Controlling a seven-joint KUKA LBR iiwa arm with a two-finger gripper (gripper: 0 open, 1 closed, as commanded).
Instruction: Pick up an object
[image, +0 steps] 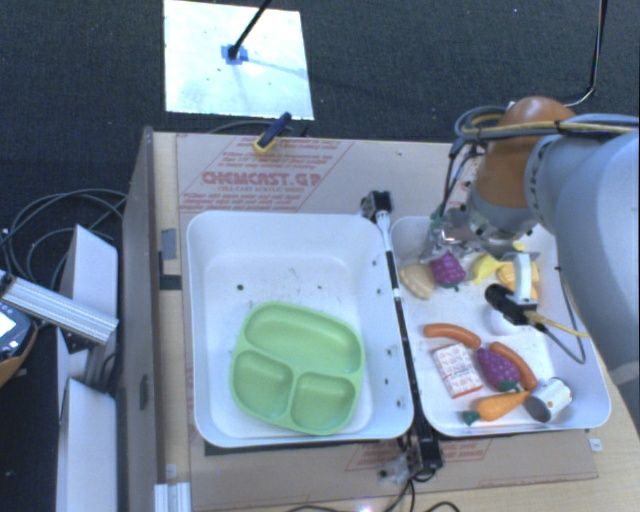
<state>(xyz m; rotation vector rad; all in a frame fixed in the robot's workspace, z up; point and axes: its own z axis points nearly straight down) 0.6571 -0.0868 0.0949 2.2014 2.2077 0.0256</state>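
My gripper (445, 250) hangs over the far left part of the right bin (590, 400), right on top of a purple toy fruit (448, 270). Whether the fruit is gripped or just lies beneath it cannot be made out. A tan piece (417, 281) lies just left of the fruit. A yellow banana (486, 267) and a yellow corn cob (521, 277) lie to its right. Nearer the front are an orange sausage (451, 334), a red-and-white packet (457, 369), a purple grape bunch (497, 368), a carrot (496, 405) and a small can (551, 397).
The left bin (215, 260) holds a green divided plate (297, 368). A black ridge (395, 300) runs between the two bins. The grey arm (580, 190) with its orange band covers the right bin's far right corner.
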